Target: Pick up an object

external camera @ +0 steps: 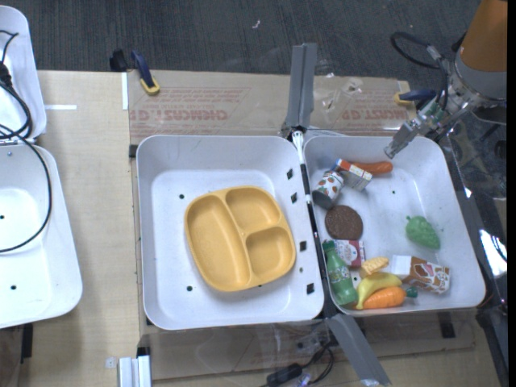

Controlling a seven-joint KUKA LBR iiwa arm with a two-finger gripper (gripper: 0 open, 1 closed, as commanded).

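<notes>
My gripper (401, 145) hangs over the far rim of the right bin (459, 208), just right of an orange sausage (369, 168) and a little above it. Nothing shows in its grasp. Lower in that bin lie a small printed can (328, 186), a round brown cookie (344, 222), a green leafy toy (422, 232), a green bottle (339, 274), a banana (377, 282), a carrot (384, 297) and a brown carton (429, 275).
The left bin (161, 208) holds a yellow divided plate (240, 238). A grey divider post (301, 87) rises between the bins at the back. White trays (32, 240) with black cables sit at the far left. A blue-and-yellow clamp (143, 72) lies on the cardboard.
</notes>
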